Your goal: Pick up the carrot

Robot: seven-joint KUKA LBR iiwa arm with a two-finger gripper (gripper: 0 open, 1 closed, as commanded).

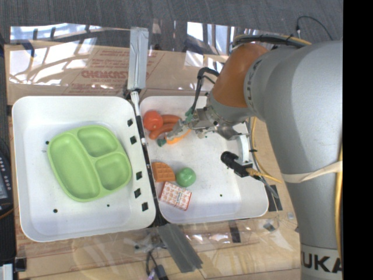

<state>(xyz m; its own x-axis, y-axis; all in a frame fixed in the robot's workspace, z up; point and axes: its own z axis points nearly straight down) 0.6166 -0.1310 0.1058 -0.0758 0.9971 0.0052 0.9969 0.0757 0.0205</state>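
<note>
carrot [173,136]: one, I see it in the right bin's upper left corner, lying at a slant, orange with a bit of green at its end, just below the orange-red pieces.
gripper [187,121]: one, I see it down at the carrot's upper right end, touching or nearly so; I can't tell its opening or whether it grips anything.
tomato-like piece [152,120]: one, round, orange-red, just left of the gripper, by the bin's left wall.
red-orange piece [171,121]: one, between tomato and gripper; I can't name it closer.
waffle piece [162,171]: one, tan, lower left of the right bin.
green ball [186,177]: one, just right of the waffle.
patterned packet [175,196]: one, red and white, below both.
right bin [233,200]: one, white, holds all six loose items.
left bin [35,203]: one, white.
green divided plate [88,162]: one, three compartments, in the left bin.
arm [291,115]: one, grey with orange band, coming from the right.
</note>
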